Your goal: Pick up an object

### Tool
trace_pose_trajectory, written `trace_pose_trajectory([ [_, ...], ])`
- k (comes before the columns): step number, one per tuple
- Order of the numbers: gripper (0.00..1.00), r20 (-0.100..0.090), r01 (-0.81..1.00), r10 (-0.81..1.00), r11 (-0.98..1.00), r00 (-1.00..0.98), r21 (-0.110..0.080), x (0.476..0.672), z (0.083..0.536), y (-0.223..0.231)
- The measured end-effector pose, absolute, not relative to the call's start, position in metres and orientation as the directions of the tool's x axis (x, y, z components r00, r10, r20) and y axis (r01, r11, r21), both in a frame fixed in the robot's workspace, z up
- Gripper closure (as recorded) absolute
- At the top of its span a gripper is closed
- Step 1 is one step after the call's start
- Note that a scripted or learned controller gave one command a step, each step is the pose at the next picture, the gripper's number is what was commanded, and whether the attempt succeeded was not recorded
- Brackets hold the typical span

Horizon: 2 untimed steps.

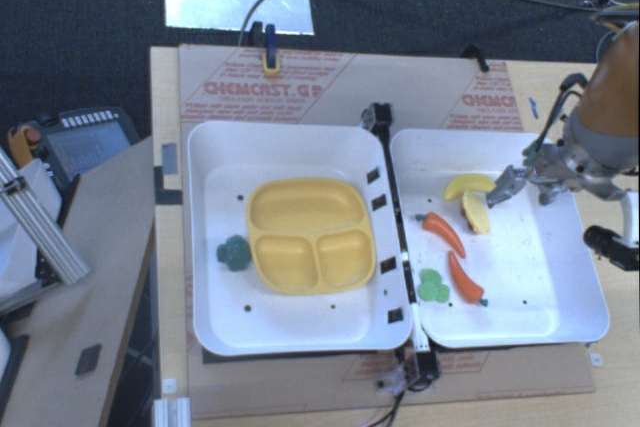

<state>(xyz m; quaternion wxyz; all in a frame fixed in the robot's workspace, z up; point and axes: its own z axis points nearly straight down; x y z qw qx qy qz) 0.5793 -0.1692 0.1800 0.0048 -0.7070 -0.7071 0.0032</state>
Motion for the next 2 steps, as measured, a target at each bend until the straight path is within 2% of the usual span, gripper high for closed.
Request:
trace_pose_trajectory([
  [1, 0.00, -0.001, 1.000, 1.000, 0.003, -0.003, 0.002, 0.583, 0.187, -0.169],
  [2, 0.00, 0.001, 1.000, 1.000, 0.005, -0.005, -0.003, 0.583, 0.128, -0.160],
])
